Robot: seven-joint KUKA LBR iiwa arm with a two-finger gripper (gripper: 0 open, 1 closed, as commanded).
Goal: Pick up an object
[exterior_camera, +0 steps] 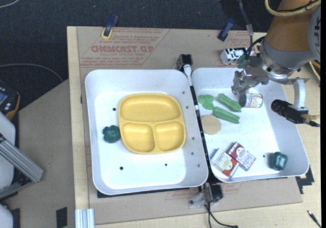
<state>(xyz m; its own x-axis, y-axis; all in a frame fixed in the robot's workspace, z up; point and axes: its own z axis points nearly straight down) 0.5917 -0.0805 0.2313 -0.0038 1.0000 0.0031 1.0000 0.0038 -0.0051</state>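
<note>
Small can (253,101), white with a reddish end, lies in the right bin (293,143) just beside the gripper (241,89); finger spread cannot be told, and nothing is seen held, so the pick is judged not yet made

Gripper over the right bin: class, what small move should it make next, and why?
Probably a short, straight descent. The gripper hangs in the right bin directly beside a small can, with green pieces just to its left. Nothing shows between its fingers, so no object appears picked yet.
</note>
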